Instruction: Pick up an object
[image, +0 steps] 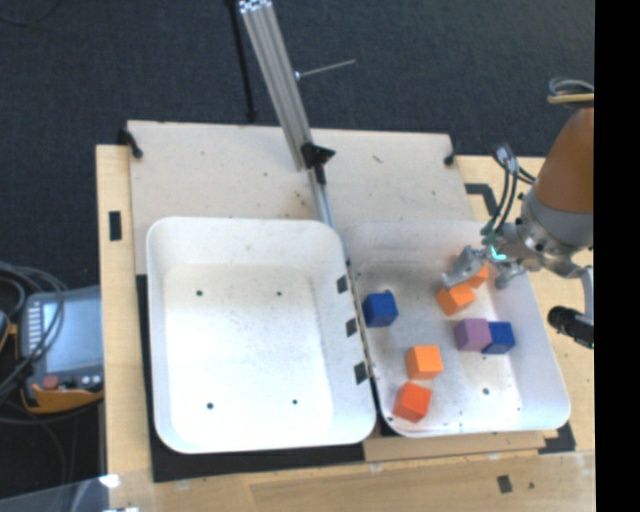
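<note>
Tool (478, 268) sat low over the right bin (535, 400), at its upper right part, arm (565, 170) reaching in from the right. An orange block (457, 295) lay directly under and just left of the tool tips, touching or nearly so. Couldn't tell whether the block was actually between the fingers or just beside them; couldn't tell if the tool was apart or together either, too small and cluttered there.

Judgement: this was the grasp step on that orange block. To do it well, centre the tips across the block's flat faces, not its corners, go down square, close, then lift straight up so it doesn't slip out.

Other candidates in the same bin: blue block (379, 308) near the left wall, purple block (472, 333) touching a second blue block (499, 337) just below the tool, two more orange blocks (424, 361) (412, 400) lower down. The purple/blue pair was close enough to get nudged. Left bin (170, 250) sat alongside on the bench (230, 165).
</note>
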